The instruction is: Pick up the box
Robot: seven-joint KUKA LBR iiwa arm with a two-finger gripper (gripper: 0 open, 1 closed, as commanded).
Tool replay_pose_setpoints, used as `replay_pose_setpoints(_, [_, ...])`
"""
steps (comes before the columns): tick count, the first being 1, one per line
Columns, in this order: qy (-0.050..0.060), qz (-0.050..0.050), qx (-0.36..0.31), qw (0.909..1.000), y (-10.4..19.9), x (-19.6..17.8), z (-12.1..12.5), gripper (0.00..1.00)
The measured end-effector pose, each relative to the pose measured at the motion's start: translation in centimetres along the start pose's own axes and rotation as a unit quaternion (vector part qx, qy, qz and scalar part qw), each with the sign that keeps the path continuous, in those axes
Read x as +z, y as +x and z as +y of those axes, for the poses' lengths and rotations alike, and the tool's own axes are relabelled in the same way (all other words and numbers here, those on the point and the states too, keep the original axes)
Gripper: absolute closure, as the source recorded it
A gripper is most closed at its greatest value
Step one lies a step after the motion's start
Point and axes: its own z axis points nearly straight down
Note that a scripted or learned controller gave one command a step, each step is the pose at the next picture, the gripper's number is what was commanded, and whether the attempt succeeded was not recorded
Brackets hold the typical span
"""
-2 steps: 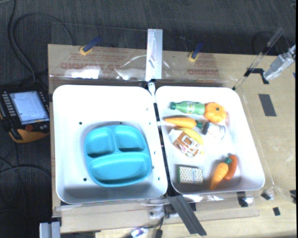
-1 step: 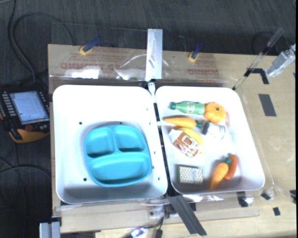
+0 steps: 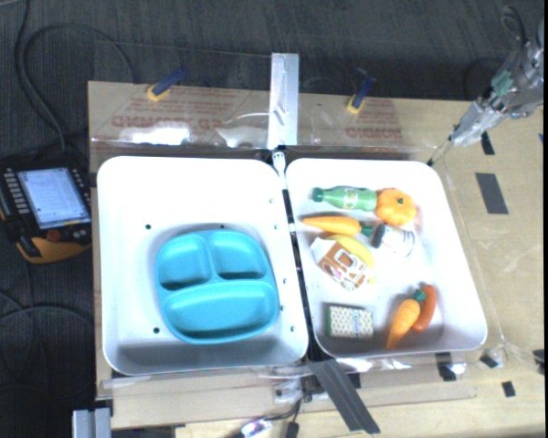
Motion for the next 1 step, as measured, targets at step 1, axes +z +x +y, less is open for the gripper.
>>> replay_pose_setpoints(1, [0.000,-0.002,0.000,1.0000,0.04,-0.97,0.09,1.00])
